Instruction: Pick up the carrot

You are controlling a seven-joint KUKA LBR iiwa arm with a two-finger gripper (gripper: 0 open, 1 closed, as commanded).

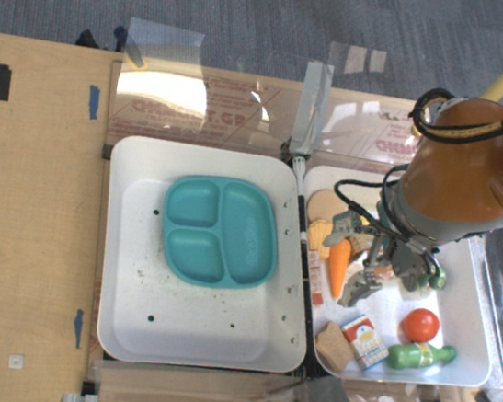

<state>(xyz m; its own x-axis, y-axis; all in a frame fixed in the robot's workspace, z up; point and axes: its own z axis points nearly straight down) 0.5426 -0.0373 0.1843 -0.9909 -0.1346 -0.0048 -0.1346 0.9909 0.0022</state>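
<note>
Approach step: gripper (pixel 361 290), finger state indiscernible, poised just beside the carrot (pixel 339 265) in the right bin (pixel 476 352); next, centre over it and close.

Orange carrot (pixel 339 265), teal plate (pixel 220 232), seemingly red tomato (pixel 420 325)

Counter (pixel 23 238): matt, light wood-look board. Left bin (pixel 115 316): smooth white plastic, speckled with dark flecks. Divided plate (pixel 220 231): teal plastic, satin sheen. Carrot (pixel 339 266): smooth orange plastic. Tomato (pixel 420 324): glossy red. Clear sheeting (pixel 191 103) behind the bins: glossy, reflective. Arm's orange band (pixel 466 161): smooth, semi-gloss.
</note>
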